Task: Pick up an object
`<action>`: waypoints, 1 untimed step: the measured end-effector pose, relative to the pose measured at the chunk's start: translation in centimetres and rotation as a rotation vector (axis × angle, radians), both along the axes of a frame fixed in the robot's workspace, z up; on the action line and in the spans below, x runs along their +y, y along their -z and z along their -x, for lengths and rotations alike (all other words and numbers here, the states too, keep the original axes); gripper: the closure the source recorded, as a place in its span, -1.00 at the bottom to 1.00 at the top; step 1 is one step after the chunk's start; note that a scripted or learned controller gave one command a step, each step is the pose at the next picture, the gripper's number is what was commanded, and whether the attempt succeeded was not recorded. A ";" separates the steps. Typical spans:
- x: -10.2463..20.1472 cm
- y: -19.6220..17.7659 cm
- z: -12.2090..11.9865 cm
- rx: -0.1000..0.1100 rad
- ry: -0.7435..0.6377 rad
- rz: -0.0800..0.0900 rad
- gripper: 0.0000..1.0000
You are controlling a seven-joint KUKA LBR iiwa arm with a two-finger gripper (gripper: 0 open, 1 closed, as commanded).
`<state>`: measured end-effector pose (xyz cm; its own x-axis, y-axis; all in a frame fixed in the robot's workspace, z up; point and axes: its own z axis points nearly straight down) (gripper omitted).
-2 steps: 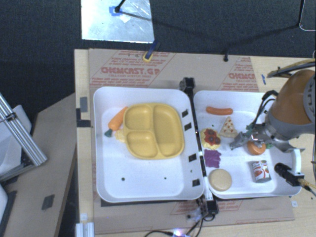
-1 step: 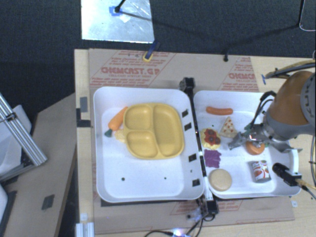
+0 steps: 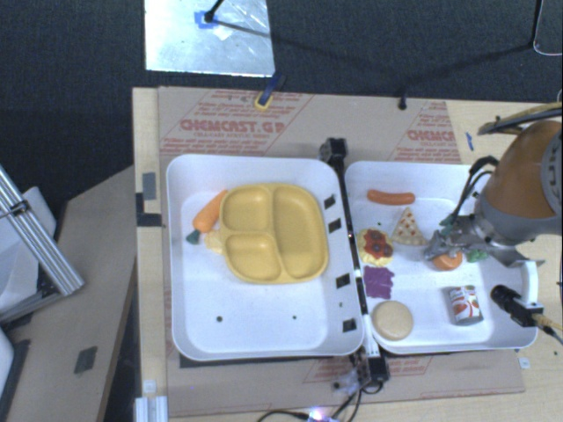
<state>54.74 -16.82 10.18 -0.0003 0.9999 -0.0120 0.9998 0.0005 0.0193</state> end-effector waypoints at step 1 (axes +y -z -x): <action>-0.9 -5.6 -0.7 0.014 -0.003 -0.010 1.00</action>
<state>55.43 -17.69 15.81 -0.0033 1.0000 -0.0019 1.0000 0.0033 0.0051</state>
